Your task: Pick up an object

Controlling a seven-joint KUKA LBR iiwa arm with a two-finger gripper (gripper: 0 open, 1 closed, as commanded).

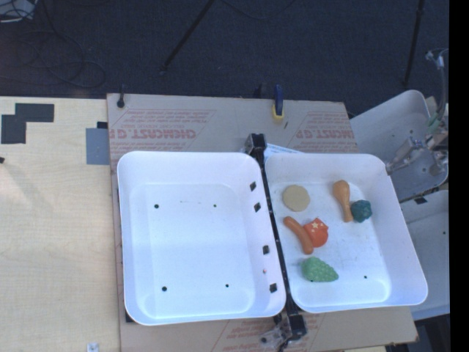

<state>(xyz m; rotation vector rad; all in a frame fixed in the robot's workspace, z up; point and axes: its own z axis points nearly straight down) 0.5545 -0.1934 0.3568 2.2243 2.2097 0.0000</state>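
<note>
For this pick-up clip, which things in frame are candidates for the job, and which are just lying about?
Pick candidates, in the right bin:
tan disc
drumstick
teal lump
orange sausage
red piece
green lump

Bystanders:
left bin
cardboard sheet
blue-and-yellow clamp

- The arm [429,149] sat at the far right edge, outside the right bin [399,281], its fingers not discernible.
- Nearest it lay the teal lump [360,210], touching the drumstick [342,199].
- Farther off clustered the tan disc [296,197], orange sausage [298,234] and red piece [316,231], sausage and red piece touching.
- The green lump [319,270] lay apart; bare floor stretched along the bin's near-right corner.
- Farthest, the left bin [139,299] offered open floor beyond the black clips [258,207].
</note>
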